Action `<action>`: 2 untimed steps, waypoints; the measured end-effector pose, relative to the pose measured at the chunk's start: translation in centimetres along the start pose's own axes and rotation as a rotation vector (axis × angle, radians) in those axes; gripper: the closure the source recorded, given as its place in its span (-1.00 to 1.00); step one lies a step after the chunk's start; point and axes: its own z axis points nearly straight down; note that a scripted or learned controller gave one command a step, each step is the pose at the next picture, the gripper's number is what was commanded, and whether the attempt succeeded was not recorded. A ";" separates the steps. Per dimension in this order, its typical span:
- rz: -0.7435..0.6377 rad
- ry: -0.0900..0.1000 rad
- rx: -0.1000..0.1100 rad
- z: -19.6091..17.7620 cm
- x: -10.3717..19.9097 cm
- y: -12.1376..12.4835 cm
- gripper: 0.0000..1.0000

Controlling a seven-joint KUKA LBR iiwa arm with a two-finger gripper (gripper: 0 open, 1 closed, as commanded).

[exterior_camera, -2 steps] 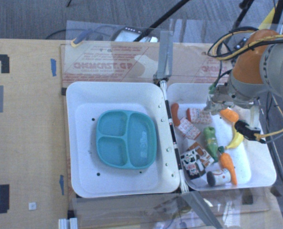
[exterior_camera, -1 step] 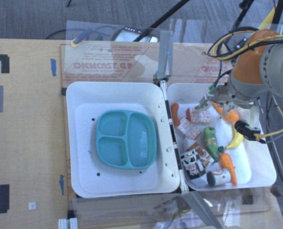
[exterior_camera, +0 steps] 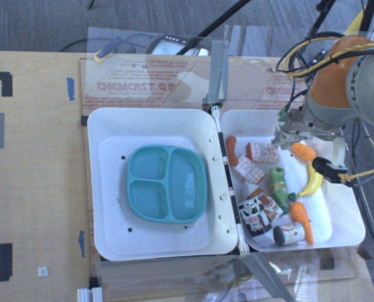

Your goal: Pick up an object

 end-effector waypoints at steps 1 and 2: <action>0.000 0.000 0.000 0.0 0.0 0.0 -1.00; 0.014 0.007 0.006 1.6 -2.8 1.2 -1.00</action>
